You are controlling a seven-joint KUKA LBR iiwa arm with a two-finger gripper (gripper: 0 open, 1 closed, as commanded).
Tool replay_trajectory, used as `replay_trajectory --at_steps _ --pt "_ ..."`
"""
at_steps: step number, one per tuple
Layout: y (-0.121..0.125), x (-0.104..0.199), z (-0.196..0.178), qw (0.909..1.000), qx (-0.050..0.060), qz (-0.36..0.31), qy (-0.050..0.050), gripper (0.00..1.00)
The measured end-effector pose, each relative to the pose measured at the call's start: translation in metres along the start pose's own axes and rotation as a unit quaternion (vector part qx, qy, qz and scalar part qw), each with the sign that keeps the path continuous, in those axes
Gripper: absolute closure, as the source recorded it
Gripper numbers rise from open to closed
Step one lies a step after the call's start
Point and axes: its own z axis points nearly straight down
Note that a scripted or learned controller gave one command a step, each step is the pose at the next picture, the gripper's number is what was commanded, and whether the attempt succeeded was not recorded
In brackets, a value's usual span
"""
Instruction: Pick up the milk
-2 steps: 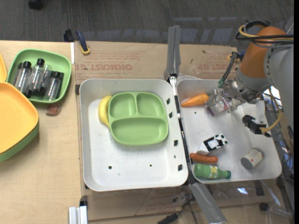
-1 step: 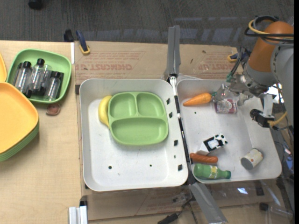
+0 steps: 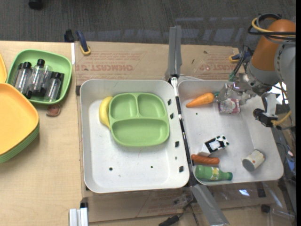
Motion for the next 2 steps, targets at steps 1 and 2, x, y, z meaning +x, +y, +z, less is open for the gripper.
replay_trajectory --at_steps 1,2 --pt "-0.016 -0.004 -0.035 0.9986 -0.001 -0.052 0.001 1.00" --pt "0.001 -0.003 -0.033 0.9972 -0.002 -0.075 0.001 1.00"
